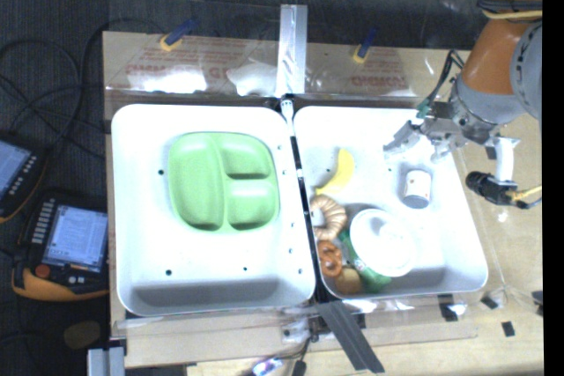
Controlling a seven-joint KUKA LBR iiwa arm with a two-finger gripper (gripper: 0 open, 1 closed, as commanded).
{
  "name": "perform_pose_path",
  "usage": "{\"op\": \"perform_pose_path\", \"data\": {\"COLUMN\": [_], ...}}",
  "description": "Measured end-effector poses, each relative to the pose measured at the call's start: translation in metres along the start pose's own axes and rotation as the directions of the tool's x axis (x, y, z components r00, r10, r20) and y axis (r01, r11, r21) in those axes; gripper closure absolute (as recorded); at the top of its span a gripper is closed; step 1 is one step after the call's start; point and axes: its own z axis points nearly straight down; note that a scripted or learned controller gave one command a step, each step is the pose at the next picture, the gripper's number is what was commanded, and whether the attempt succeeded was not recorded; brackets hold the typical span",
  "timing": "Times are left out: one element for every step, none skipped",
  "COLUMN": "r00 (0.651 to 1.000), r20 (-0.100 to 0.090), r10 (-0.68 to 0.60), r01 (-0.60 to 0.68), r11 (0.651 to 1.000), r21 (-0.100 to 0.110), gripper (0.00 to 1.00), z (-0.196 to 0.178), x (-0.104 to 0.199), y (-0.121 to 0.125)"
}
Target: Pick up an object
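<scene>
The right bin [458, 224] holds a yellow banana [339, 170], a braided brown pastry [327, 214], a brown ring-shaped piece [331, 257], a white round lid on a green cup [382, 244], and a small white cylinder [417, 184]. My gripper [416, 145] hangs over the bin's far right part, just above the white cylinder and apart from it. It is open, with nothing between its fingers. A green divided plate [223, 180] lies in the left bin [141, 260].
The arm's orange band [493, 57] and grey wrist reach in over the right bin's far right corner. Clear plastic sheeting with clips [181, 33] lies behind both bins. Tablets and cables [75, 238] sit left of the bench.
</scene>
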Motion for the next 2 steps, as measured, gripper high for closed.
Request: {"op": "perform_pose_path", "data": {"r00": [0.988, 1.0], "r20": [-0.005, 0.004], "r10": [-0.152, 0.004], "r01": [0.152, -0.004], "r11": [0.988, 1.0], "r21": [-0.006, -0.01], "gripper": [0.0, 0.0], "z": [0.068, 0.076], "x": [-0.02, 0.016], "y": [-0.041, -0.013]}}
